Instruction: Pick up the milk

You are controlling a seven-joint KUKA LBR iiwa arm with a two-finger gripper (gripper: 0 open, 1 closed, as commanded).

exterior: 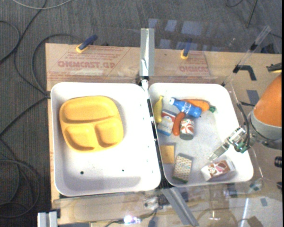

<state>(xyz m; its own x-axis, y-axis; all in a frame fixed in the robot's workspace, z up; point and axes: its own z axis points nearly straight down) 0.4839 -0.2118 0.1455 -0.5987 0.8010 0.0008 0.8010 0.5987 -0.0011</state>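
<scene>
In the right bin's (227,96) near right corner lies the milk (218,169), a small carton on its side. My claw (223,149) hangs just above it, apart from it; I cannot tell its state.

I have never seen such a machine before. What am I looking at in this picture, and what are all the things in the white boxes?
One camera looks down on a bench with two white bins. The left bin holds a yellow divided tray. The right bin holds small toy groceries: a blue bottle, a carrot, a can, a patterned box and a milk carton lying near the front corner. The grey and orange shape at the right is a robot arm. Its hand hangs just above the milk carton and holds nothing.
</scene>
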